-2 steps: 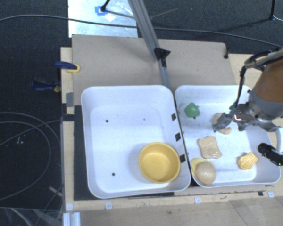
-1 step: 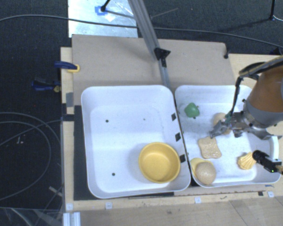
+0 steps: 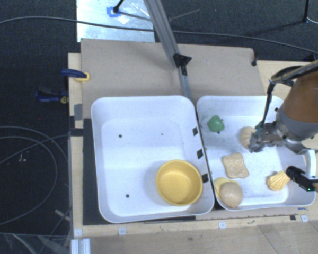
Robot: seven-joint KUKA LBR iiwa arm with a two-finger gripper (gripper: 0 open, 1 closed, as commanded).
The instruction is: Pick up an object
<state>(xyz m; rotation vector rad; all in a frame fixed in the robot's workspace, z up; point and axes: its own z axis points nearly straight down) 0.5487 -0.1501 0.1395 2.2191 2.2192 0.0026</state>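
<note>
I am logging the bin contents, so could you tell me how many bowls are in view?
1: a yellow bowl in the left bin, near its front right corner. None seems hidden.

Brown bench [image 3: 138, 67] bears two white bins [image 3: 108, 115], apparently touching side by side.

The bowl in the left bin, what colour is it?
Yellow. The bowl shows plainly in the camera view, near the left bin's front right corner.
</note>
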